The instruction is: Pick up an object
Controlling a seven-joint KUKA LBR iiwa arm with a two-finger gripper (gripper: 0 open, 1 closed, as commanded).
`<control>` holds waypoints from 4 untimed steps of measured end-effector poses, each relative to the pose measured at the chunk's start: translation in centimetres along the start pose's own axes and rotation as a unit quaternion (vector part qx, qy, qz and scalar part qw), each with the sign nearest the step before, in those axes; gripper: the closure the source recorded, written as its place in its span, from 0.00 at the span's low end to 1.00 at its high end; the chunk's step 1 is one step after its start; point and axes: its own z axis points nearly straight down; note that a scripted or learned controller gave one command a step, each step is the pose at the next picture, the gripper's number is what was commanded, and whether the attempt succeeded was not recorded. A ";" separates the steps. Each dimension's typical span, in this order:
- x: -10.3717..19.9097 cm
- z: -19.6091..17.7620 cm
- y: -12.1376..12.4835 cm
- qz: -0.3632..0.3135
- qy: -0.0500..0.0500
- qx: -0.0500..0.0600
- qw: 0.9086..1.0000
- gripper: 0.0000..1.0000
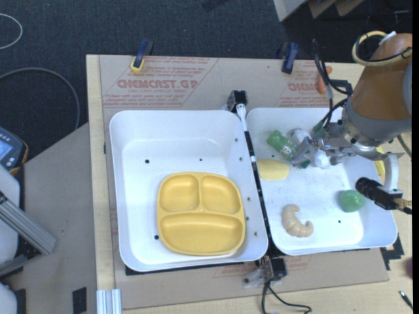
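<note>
Green block lies in right bin, far-left part, just beside gripper; grip state cannot be told. Yellow piece, cashew shape, green ball nearby. Yellow tray in left bin.

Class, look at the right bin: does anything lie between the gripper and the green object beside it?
Nothing visible does. The gripper sits low in the right bin, right beside the green object, with bare white floor around them.
</note>
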 end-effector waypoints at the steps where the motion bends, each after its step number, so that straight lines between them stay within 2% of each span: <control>1: 4.6 -19.4 -5.8 -0.003 0.000 -0.010 1.000 0.00; 2: 4.5 -19.5 -5.7 -0.001 -0.001 -0.004 1.000 1.00; 3: 2.8 -34.8 -7.7 0.000 -0.002 -0.012 1.000 1.00; 4: 4.9 -17.8 -7.8 0.000 0.000 0.008 1.000 1.00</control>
